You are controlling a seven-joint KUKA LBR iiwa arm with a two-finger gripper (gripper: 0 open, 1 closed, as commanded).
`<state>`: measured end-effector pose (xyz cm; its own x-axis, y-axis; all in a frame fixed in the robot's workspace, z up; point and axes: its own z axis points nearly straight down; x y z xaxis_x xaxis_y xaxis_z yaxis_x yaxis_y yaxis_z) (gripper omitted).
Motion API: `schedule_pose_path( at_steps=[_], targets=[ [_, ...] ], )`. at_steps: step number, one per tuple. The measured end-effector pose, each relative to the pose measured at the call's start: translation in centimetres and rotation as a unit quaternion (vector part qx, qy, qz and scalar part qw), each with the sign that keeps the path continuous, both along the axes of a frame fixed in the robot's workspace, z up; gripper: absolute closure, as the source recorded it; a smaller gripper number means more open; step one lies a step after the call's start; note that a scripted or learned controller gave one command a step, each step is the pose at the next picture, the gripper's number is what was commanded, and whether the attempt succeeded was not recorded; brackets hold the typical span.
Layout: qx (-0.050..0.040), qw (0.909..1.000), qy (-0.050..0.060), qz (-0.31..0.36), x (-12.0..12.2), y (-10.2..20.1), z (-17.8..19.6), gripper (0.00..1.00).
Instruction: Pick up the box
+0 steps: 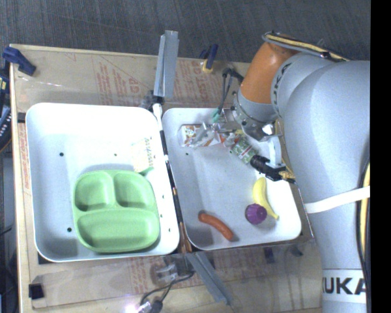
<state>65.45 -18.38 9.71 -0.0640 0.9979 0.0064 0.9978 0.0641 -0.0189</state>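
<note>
Your gripper [229, 134] sits at the far end of the right bin [202, 194], low over a crumpled, printed packet that looks to be the box [199, 135]. From this slanted view above, the wrist and its cabling crowd the tool, so you cannot tell whether it is parted or closed, nor whether it has the box or merely touches it; the two meet or overlap in the picture, and that is as much as it shows.

The box lies near the far wall of the right bin, just beside the divider between the two bins. Judge it as light, thin cardboard or foil-printed card, already dented, so it will likely give under pressure and may slide on the smooth white floor. You would do best to take it across its narrow width near the middle, rather than at a crushed end, and squeeze gently.

Mind the neighbours: a banana [266, 197] and a purple fruit [255, 213] lie near the right wall, a sausage [216, 225] near the front, all well apart from the box. The left bin [45, 149] holds a green tray [116, 210], which has no part in this
</note>
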Motion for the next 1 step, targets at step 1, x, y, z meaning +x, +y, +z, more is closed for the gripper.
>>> schedule_pose_path(
  at_steps=[1],
  targets=[
    [0.0038,0.9995,0.002,0.031,-0.01,-2.37,0.15,0.0]
  ],
)
